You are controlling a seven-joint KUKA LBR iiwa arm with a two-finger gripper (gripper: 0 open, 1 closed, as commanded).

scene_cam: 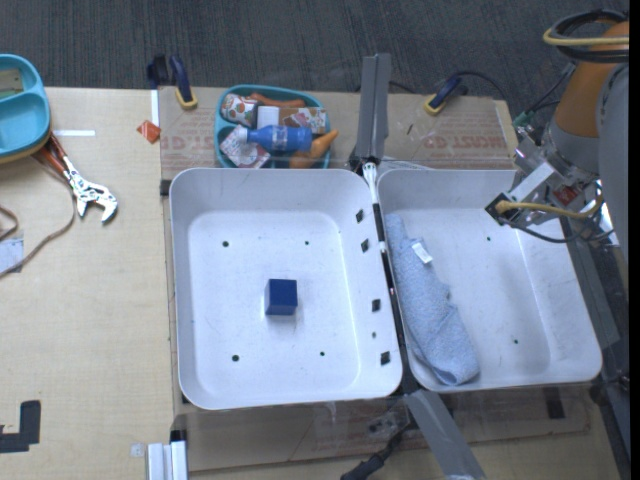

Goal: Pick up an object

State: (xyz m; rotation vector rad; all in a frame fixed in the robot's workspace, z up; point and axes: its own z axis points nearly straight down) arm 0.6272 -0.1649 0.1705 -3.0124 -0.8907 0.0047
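I'm hanging my gripper [562,183] over the upper right corner of the right bin [560,308], at the right edge of the frame, and from this angle I'm not able to tell whether it's spread or closed. The blue block [282,296] is sitting near the middle of the left bin [185,298], left of centre in the frame and well apart from me. A pale blue cloth [432,308] is lying lengthwise along the right bin's left side, running from its upper left down to its lower edge.
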